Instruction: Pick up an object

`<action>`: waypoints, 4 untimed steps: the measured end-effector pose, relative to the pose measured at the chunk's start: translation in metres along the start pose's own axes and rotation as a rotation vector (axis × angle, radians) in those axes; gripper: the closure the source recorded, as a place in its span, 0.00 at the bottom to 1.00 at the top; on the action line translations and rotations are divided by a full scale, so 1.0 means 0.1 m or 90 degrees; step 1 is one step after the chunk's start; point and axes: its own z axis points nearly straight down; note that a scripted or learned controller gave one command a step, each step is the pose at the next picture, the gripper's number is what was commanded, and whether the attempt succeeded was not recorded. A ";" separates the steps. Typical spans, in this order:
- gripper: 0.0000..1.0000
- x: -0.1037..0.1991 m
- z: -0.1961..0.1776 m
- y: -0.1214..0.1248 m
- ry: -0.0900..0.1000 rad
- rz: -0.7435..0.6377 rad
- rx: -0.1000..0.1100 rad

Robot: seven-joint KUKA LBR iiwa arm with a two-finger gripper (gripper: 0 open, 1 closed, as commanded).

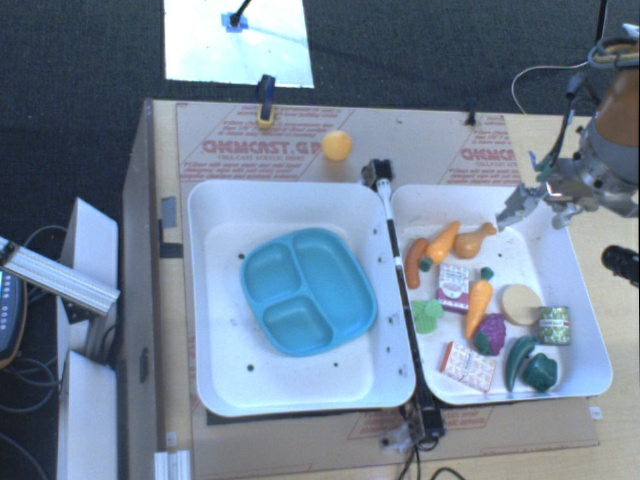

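— Where's the gripper [524, 204]?
— Above the far right part of the right white plastic bin [580, 298], just right of the tan toy drumstick [476, 237]. I cannot tell how open it is.
— Holding anything?
— Nothing visible.

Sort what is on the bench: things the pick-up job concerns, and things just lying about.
For the job: pincer; right bin with toy food, such as the carrot, drumstick, purple grapes and small can.

Lying about: left bin; blue divided plate; orange ball.
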 end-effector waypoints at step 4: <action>0.00 -0.19 0.72 0.61 -0.001 0.000 -0.002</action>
